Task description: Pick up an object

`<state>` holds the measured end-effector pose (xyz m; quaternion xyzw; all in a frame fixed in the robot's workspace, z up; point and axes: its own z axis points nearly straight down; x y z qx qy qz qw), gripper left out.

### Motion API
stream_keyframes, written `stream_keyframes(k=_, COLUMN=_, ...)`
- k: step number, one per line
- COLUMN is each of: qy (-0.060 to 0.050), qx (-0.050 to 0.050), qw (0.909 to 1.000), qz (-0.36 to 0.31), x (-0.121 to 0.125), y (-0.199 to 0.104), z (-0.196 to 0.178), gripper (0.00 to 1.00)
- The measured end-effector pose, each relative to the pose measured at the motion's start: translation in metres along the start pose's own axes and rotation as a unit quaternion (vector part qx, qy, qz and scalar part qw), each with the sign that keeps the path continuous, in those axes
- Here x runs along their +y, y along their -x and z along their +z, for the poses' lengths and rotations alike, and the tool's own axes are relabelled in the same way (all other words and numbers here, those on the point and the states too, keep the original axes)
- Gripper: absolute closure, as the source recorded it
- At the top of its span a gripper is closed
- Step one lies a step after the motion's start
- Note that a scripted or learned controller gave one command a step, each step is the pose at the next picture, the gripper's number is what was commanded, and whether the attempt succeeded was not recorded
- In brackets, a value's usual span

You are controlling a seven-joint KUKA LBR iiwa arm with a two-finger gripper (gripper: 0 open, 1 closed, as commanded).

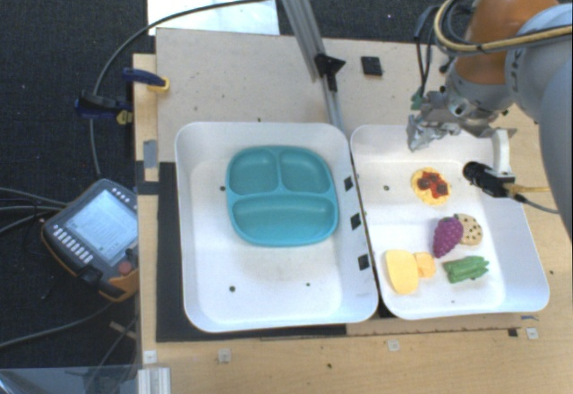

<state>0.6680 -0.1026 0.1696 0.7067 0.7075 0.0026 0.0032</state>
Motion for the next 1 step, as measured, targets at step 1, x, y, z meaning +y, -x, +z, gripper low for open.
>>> stream_keyframes(k=1, qy=-0.001, qx=0.0, qw=1.0, qz=-0.002, x=-0.0014, y=-0.0025, z=-0.0454, gripper=1.0)
